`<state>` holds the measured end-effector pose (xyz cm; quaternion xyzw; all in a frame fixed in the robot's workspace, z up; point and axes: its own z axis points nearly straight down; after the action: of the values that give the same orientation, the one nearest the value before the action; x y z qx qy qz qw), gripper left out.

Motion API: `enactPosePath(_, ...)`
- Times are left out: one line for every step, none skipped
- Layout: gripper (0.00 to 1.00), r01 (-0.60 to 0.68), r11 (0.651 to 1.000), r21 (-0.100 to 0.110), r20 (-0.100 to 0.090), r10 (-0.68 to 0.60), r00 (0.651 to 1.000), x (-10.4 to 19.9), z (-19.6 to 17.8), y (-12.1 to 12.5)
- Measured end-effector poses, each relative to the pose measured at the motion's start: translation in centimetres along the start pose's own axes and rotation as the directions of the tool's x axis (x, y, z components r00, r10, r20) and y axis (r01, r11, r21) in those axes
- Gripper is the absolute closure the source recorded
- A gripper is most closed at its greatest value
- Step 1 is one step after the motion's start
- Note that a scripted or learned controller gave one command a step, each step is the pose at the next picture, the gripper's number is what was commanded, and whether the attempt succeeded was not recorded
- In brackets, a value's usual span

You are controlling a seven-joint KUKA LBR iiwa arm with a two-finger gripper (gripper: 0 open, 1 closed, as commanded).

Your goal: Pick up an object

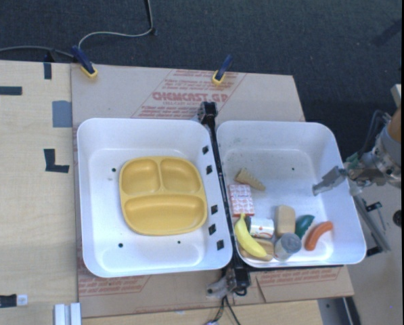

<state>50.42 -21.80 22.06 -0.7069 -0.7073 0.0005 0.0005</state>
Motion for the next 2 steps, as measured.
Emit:
enactPosePath(0.00, 0.000, 1.000, -0.014, 0.001, 0.000, 1.000, 3.1, 12.1, -1.4)
enactPosePath(0.00, -0.001, 1.000, -0.008, 0.005, 0.001, 1.000, 7.2, 13.4, -1.8)
